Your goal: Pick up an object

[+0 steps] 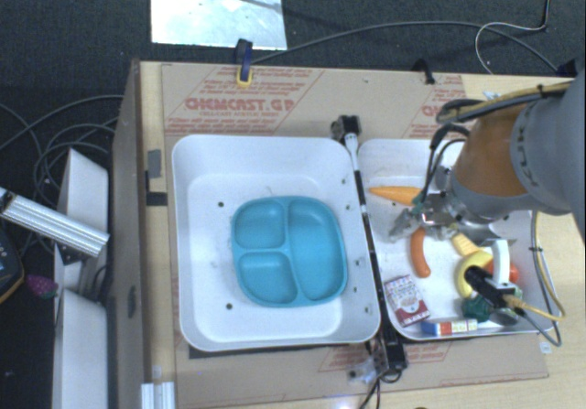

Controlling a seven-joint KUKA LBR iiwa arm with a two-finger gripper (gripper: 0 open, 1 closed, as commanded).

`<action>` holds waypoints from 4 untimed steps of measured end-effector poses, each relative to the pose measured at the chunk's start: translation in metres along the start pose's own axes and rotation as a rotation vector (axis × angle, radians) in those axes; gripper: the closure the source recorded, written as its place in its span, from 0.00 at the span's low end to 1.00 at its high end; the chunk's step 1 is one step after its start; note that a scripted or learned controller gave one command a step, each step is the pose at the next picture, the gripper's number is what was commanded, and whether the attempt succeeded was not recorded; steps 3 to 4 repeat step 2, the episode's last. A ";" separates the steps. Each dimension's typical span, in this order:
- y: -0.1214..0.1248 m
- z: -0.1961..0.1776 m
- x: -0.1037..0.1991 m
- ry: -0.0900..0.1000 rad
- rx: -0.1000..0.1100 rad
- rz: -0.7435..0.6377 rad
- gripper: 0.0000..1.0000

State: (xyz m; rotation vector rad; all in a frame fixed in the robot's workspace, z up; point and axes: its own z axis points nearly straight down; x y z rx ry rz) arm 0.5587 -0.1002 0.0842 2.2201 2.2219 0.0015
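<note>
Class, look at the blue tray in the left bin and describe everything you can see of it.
The blue tray is light blue, looks like smooth plastic, and has rounded corners. Raised ridges split it into three compartments: two smaller ones on the left and one long one on the right. It lies flat and slightly turned on the floor of the left white bin, roughly central, away from the walls. Nothing sits in it.

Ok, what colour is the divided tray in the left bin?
Light blue. The divided tray shows clearly in the camera view, lying flat in the white left bin.
</note>
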 end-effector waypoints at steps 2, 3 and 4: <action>-0.018 -0.011 0.000 0.000 -0.001 -0.002 1.00; -0.018 -0.011 0.000 0.000 -0.001 -0.002 1.00; -0.018 -0.011 0.000 0.000 -0.001 -0.002 1.00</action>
